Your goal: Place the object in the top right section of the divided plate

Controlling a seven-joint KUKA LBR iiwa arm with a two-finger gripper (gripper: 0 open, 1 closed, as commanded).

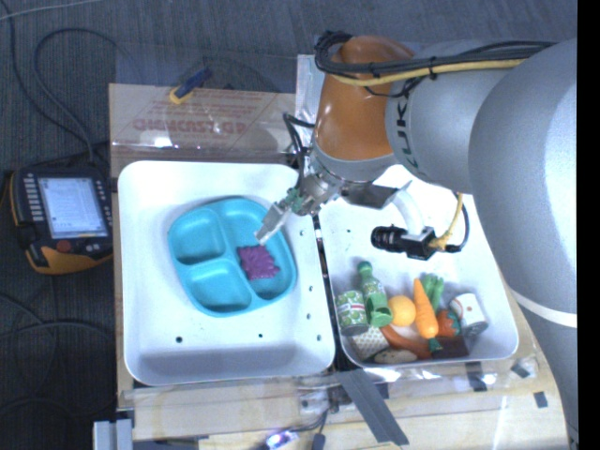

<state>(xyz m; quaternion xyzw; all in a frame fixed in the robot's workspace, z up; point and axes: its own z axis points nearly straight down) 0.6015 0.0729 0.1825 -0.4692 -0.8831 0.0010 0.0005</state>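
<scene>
A purple grape bunch lies in the blue plate's right section, gripper at its 12 o'clock, apparently empty, its opening unclear.

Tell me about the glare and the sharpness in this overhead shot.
Camera view: bright light washes out the left white bin floor; the grey arm looms large and soft near the lens; the purple object on the blue divided plate looks fuzzy; the end effector is slightly blurred.
</scene>
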